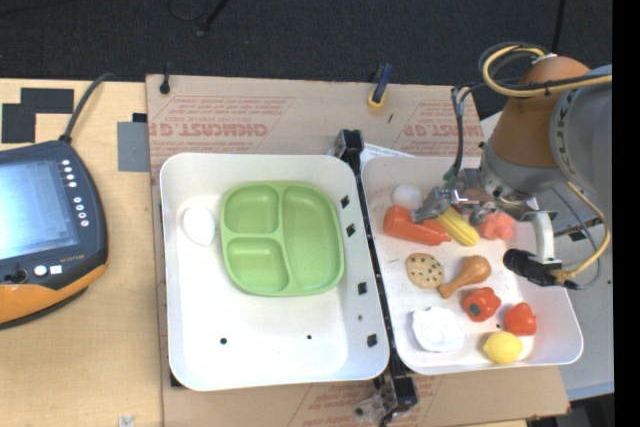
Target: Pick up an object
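Observation:
My gripper is low over the back of the right bin, just above the top end of a yellow corn cob. An orange carrot lies to the left of the corn and a pink piece to its right. A white egg rests behind the carrot. Nearer the front lie a cookie, a chicken drumstick, a red pepper, a red fruit, a lemon and a white round piece.
The left bin holds a green divided plate and a small white object. A black divider runs between the bins. A teach pendant lies on the bench at far left. The arm and its cables overhang the right bin's back right corner.

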